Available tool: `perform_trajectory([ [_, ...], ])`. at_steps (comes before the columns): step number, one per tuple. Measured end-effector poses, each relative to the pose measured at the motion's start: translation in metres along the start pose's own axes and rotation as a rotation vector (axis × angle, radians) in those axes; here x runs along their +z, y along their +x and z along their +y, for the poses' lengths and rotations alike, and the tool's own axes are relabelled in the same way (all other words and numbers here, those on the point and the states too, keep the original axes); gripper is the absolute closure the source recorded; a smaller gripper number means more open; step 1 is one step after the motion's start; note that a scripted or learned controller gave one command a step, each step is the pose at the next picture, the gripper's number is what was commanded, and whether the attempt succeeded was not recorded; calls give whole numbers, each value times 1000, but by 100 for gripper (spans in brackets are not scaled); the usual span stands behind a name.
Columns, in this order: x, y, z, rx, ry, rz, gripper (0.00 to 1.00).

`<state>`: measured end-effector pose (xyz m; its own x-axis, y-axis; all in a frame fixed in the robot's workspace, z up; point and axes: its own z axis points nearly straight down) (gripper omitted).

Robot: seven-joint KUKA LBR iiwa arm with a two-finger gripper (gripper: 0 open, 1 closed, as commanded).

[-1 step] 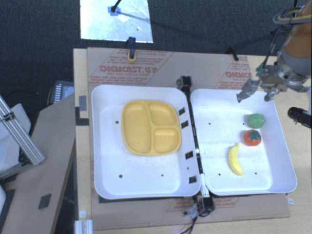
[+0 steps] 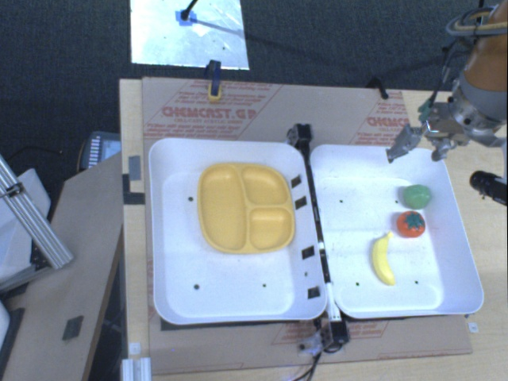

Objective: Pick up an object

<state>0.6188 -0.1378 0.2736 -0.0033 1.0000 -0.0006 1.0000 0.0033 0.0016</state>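
Note:
The right bin (image 2: 353,213) holds three toy foods near its right side: a green round fruit (image 2: 416,196), a red tomato-like fruit (image 2: 410,224) just below it, and a yellow banana (image 2: 383,260) lying lower and to the left. My gripper (image 2: 418,147) hangs above the right bin's far right corner, up and slightly right of the green fruit, well apart from it. Its two fingers are spread with nothing between them.
The left bin (image 2: 171,288) carries a yellow sectioned plate (image 2: 244,207) in its middle. A black clip strip (image 2: 311,221) joins the two bins. Cardboard lies under both bins, with a foil sheet (image 2: 189,22) on the dark floor behind.

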Motion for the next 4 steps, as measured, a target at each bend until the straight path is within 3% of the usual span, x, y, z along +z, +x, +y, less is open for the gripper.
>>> perform_trajectory([
  [3,183,0,1,3,5,1,0],
  [4,168,-1,3,3,-3,-1,100],
])
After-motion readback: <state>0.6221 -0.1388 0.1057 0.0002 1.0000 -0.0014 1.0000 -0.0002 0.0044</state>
